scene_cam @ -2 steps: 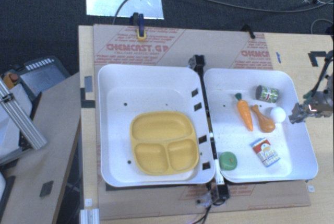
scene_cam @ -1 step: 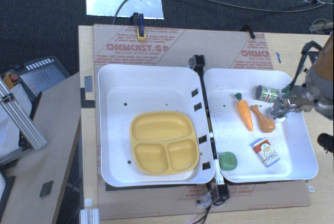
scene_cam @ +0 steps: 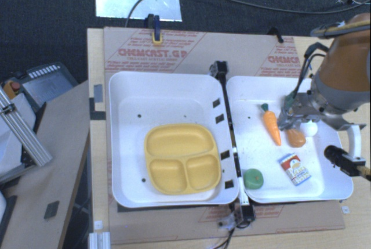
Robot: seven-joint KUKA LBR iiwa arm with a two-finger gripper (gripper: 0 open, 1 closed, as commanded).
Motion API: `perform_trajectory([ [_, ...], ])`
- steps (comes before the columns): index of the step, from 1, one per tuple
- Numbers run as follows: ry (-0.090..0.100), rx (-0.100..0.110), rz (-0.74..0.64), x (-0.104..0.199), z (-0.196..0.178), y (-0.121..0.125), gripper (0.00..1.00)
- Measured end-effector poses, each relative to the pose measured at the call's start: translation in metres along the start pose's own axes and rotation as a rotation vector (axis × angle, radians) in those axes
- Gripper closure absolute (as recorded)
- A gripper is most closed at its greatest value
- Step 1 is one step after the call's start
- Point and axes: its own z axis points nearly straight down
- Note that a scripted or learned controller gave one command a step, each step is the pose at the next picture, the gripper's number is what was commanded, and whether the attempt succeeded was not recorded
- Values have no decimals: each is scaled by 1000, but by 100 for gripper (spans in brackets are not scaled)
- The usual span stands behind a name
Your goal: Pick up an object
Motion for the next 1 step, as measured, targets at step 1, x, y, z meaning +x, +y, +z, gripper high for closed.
perform_trajectory([
  [1, 1, 1, 0, 56, 14, 9, 100],
])
